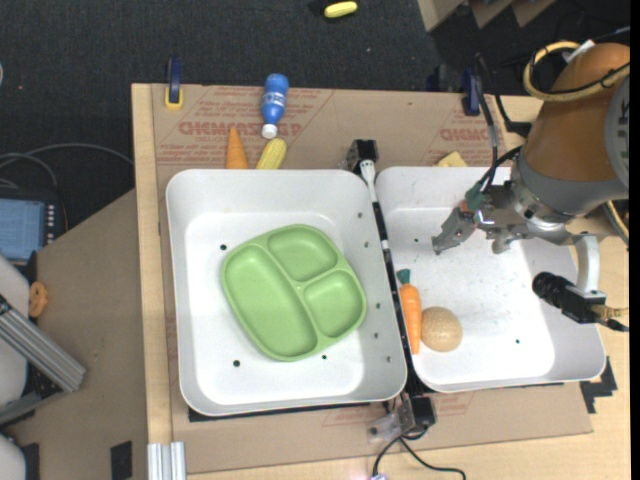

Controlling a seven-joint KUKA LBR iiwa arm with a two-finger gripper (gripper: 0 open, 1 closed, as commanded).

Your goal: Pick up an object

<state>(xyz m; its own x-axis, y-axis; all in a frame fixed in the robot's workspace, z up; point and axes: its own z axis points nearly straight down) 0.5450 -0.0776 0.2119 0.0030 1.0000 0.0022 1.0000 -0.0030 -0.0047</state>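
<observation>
The gripper (470, 236) hangs over the right bin (560, 368), near its top part. Its two fingers (447, 236) are spread wide, one toward the left and one toward the right. Nothing is between them. Under them is just the white floor of the bin.

Below the fingers, and a little to the left, a toy carrot (409, 311) lies in the right bin. It rests right along the bin's left wall, with its green top pointing up the picture. A round tan ball (441, 328), like a small potato, sits just beside the carrot, touching it or almost touching. Both are well apart from the fingers.

Far to the left of the fingers is the left bin (190, 268). A green plate (292, 290) with three parts lies in the middle of it.

Up and to the left of the fingers, outside the bins, three small things lie on the brown board (330, 113): a blue and white bottle (273, 103), a yellow corn (271, 153) and an orange cone-shaped toy (235, 150).
</observation>
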